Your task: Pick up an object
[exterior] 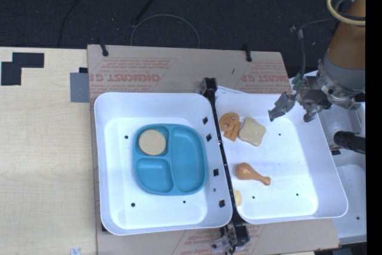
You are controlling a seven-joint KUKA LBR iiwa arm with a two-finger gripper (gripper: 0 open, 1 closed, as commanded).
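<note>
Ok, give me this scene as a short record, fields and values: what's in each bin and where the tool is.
left bin: blue tray with a round cookie in its top-left compartment
right bin: pretzel, bread, drumstick
pretzel and bread: side by side, near the divider
tool: over the right bin's far right corner, nothing between its fingers
arm: enters from the right

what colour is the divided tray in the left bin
Blue, seen clearly in the camera view: the divided tray.

Only legible print is on the cardboard sheet [179, 68] under the two bins: red lettering, upside down and mirrored, reads roughly "CHEMCAST GP", upper centre of frame. Similar red lettering at upper right and bottom edge, too cut off to read
</note>
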